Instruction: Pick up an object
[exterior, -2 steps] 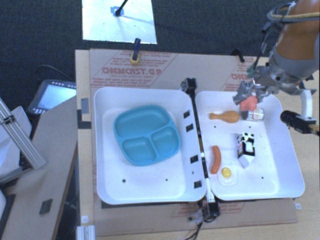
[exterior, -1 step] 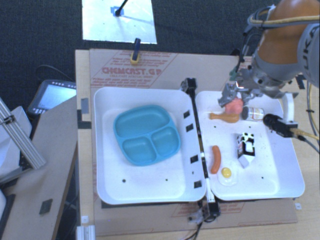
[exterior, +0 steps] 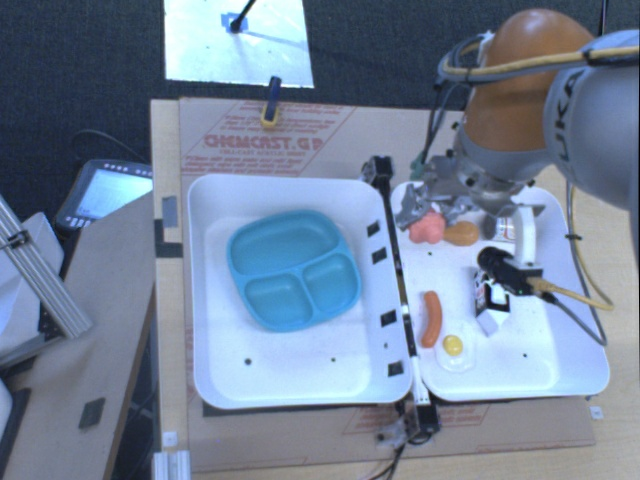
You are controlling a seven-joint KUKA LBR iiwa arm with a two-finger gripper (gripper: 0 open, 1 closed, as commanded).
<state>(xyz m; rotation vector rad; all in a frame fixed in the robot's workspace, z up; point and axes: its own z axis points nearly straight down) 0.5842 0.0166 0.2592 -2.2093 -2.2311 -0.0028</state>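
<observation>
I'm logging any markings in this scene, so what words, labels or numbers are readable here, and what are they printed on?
"CHEMCAST GP" in red, on the cardboard sheet behind the bins.
Smaller red print around it on the same sheet: too small to read.
Grey letters on the arm: cut off, not readable.
Small carton in the right bin: markings too blurred to read.

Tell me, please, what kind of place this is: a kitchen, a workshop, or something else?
Most likely a robotics lab test bench, not a kitchen. A grey arm with an orange band reaches over two shallow white bins, which hold a blue divided plastic plate and toy food such as a small orange sausage.
</observation>
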